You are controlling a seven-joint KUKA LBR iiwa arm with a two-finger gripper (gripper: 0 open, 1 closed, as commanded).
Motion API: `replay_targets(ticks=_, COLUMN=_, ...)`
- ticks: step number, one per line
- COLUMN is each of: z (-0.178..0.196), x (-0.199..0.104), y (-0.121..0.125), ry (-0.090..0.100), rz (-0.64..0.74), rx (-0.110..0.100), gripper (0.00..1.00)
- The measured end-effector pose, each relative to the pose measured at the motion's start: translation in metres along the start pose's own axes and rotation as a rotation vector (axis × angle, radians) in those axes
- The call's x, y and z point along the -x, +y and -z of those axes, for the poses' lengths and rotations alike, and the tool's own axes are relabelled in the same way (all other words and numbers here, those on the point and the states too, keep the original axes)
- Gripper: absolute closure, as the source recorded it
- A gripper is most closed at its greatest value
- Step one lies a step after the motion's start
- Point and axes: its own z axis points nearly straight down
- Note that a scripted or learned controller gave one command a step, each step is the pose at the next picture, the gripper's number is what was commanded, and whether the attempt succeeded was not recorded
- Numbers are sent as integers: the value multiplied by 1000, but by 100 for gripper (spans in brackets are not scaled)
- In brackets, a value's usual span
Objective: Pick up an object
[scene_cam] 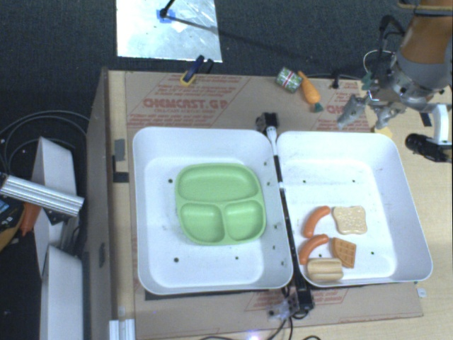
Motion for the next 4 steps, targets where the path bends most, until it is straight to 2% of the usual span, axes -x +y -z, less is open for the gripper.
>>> replay_targets(ticks=1, z=-160, x=18, y=-40, ry=2, rz=-2, rx=-8, gripper=0)
replay_targets(ticks=2, z=-82, x=-20, y=-106, ry=1, rz=-1, rx=0, gripper=0)
replay_targets(ticks=3, z=-155, x=-51, y=-131, ry=1, rz=-1, rx=-3, gripper=0)
replay_targets(ticks=4, z=-173, x=-47, y=-119, ry=1, rz=-2, rx=3, gripper=0)
